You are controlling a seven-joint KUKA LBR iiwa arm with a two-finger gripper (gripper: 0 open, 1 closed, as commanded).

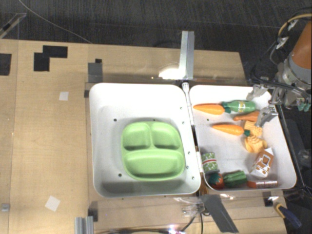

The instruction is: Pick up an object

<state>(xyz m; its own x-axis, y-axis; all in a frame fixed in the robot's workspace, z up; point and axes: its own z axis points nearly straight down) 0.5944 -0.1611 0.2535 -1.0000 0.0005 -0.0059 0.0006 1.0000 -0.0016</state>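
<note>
While the gripper (267,112) hangs low over the far right corner of the right bin (290,177), you are at the approach step: nothing is lifted yet. One finger (269,115) shows as a pale blade slanting down; the other I cannot make out, so I cannot tell how far apart the fingers stand, and nothing is seen held between them. Just beside the fingertip, on its left, lies a carrot (246,116), half tucked under a green bottle (238,106). Just below the tip lies a crinkled orange piece (253,136). A second carrot (228,128) lies further left, and a third (209,109) beyond the bottle. The left bin (100,130) holds a green tray (152,150), well apart from the fingers. Your next move, in my judgement, calls for a short descent that straddles one item only; the crowding here risks a pinch on two.
</note>
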